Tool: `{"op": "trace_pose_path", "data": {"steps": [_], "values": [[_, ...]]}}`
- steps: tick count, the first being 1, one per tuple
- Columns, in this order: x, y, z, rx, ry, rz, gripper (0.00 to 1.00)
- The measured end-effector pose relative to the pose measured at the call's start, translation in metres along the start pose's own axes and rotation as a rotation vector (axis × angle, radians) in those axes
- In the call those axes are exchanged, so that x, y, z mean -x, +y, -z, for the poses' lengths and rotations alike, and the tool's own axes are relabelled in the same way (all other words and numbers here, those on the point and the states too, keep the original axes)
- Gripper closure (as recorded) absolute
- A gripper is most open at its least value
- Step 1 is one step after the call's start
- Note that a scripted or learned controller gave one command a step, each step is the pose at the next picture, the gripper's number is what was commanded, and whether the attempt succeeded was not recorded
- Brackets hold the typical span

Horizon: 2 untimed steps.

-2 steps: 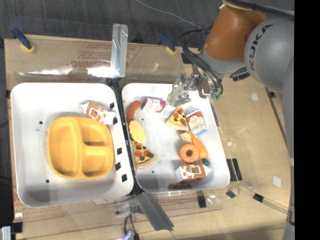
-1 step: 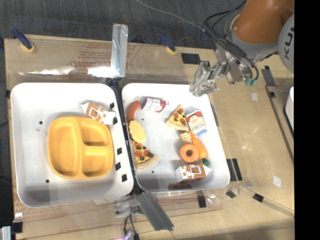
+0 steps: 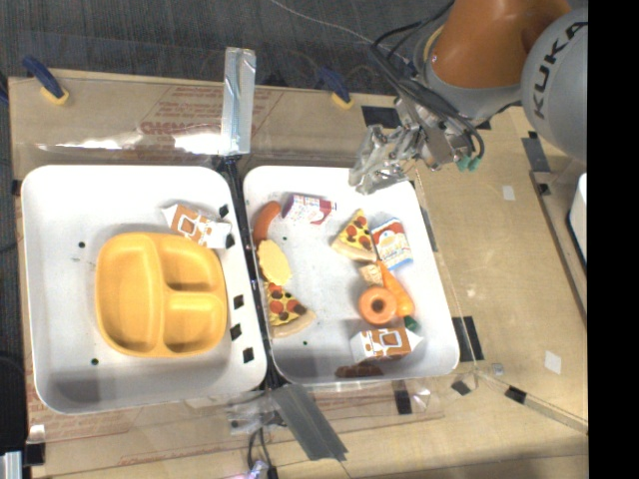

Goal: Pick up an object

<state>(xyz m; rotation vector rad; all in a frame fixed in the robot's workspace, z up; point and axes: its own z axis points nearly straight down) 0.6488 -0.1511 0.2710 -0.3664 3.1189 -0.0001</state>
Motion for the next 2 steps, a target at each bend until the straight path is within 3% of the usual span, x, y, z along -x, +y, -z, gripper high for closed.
{"op": "trace_pose_path", "data": {"steps": [1, 2], "values": [[0.004, -0.021, 0.032, -0.002, -0.003, 0.218, 1.0], [0.013, 0.02, -0.023, 0.002, 0.002, 0.374, 1.0]]}}
